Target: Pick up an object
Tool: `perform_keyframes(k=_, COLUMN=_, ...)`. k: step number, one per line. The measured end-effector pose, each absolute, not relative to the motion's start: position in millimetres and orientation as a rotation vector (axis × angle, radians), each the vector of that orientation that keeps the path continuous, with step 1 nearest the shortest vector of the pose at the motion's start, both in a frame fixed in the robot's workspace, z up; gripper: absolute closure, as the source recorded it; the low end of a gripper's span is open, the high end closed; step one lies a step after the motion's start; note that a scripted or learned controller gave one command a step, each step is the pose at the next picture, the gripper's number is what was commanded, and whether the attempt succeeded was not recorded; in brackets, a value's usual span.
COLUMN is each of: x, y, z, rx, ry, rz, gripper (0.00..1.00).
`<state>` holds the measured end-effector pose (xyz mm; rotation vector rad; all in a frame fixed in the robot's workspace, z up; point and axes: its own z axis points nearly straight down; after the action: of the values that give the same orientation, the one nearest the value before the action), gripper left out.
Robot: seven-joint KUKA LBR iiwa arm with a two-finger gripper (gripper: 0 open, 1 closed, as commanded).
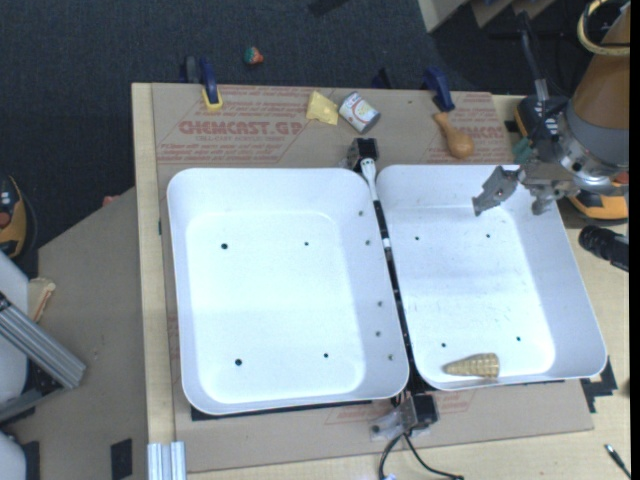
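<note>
The tool point(515, 191) hangs over the right bin point(560, 268) at about two o'clock, its fingers spread apart with nothing between them. The tan cone-shaped object point(472, 366) lies well apart, at the bin's six o'clock edge.

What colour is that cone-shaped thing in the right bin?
Tan, with ridges: the cone, seen in the camera view.

The arm point(603, 108) comes in from the right, above the far right corner of the right bin point(560, 298), its orange band just above the grey wrist. The gripper point(517, 193) hangs over that bin's far right part, near the back wall. Its two fingers point(490, 194) are spread apart, pointing down toward the bin floor, with nothing between them.
</note>
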<state>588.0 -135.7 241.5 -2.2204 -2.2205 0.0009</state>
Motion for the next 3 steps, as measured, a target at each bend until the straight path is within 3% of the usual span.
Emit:
perform_keyframes(k=1, x=588.7, y=-136, z=253, rx=-2.222, ry=-2.223, rz=-0.002, gripper=1.0)
perform_keyframes(k=2, x=606.1, y=-163, z=353, rx=-2.232, ry=-2.231, rz=-0.01, gripper=1.0)
perform_keyframes(k=3, x=601.6, y=-82, z=283, rx=-2.206, ry=-2.224, rz=0.004, gripper=1.0)
